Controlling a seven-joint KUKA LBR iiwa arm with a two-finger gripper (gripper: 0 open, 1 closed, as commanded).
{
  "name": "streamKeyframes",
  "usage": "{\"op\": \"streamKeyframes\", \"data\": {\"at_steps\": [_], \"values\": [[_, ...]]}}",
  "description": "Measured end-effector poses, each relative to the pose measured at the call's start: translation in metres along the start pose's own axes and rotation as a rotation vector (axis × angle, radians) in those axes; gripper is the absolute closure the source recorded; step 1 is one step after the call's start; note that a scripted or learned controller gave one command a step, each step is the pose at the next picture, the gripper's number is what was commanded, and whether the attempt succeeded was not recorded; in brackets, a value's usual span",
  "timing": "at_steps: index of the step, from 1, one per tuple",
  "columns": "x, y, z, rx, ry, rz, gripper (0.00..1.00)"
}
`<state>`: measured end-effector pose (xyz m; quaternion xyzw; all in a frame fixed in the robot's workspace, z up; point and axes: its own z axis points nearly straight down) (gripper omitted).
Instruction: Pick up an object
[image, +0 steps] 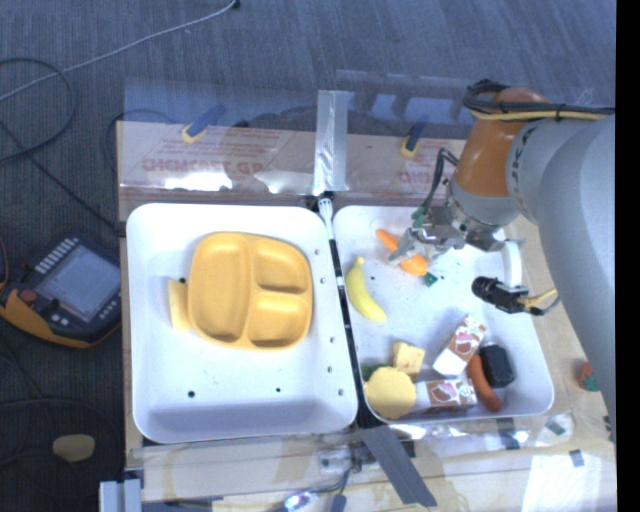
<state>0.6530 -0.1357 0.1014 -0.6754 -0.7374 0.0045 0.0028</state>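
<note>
Orange carrot piece (414, 265) looks like our target, lying in the right bin (535, 330) directly under the pincer (428, 243). We can't tell its state from up here. A second orange bit (387, 239) lies just to its left, and the banana (362, 291) further left and nearer the camera. We reckon we're at the descend-and-grasp step; next we need a clean close and a straight lift.

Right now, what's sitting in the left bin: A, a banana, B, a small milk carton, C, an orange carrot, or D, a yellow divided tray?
D: the yellow divided tray lies in the left bin, while the banana lies in the right bin.
</note>
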Motion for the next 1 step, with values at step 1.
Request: {"op": "streamKeyframes", "data": {"at_steps": [1], "values": [[0.0648,-0.0737,-0.1096,-0.009,0.003,0.010,1.00]]}}
